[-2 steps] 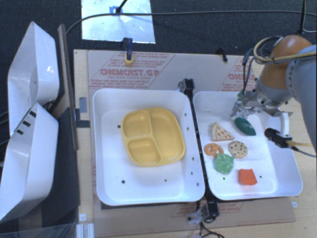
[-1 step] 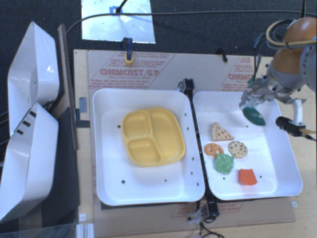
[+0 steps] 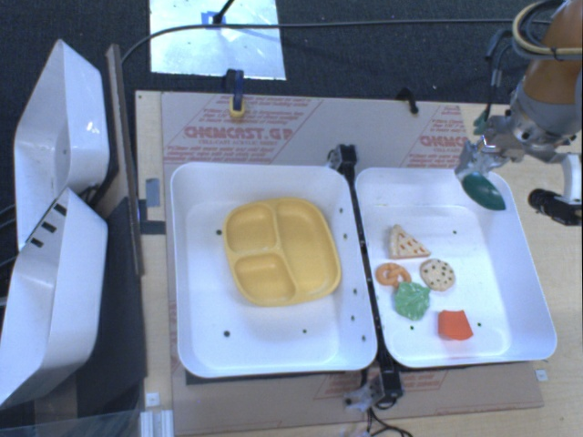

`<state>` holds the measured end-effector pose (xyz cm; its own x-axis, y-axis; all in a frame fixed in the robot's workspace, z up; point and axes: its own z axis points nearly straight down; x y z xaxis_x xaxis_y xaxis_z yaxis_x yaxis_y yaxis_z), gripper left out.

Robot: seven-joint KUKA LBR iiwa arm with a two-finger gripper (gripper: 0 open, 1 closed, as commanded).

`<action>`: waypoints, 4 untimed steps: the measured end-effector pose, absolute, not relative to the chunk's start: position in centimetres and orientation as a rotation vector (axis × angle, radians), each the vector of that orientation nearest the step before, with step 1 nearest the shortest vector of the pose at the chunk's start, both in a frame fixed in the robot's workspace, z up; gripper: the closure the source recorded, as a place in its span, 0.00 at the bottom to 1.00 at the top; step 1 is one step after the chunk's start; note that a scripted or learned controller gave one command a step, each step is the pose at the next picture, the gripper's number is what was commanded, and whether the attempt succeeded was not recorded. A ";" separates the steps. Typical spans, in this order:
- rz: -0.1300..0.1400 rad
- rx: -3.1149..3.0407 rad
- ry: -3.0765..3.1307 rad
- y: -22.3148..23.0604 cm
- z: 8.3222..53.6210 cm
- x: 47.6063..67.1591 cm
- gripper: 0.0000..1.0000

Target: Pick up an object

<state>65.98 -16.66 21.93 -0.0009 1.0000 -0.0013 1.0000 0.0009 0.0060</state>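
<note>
Hand (image 3: pixel 480 173) clamped on a dark green leaf-shaped toy (image 3: pixel 484 192), dangling just below it, lifted above the right white bin's (image 3: pixel 519 244) far corner — looks grabbed.

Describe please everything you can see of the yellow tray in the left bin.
The yellow tray is a rounded rectangle that looks like smooth plastic, with three compartments: two along the top and one lower left. It lies flat and slightly turned on the floor of the left bin, near its middle. Nothing lies in it or touches it.
</note>
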 end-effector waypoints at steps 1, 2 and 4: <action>0.004 2.218 2.220 -16.7 26.2 66.1 1.00; 0.003 2.216 2.227 -10.9 26.2 64.3 1.00; 0.002 2.217 2.227 -1.4 26.4 60.5 1.00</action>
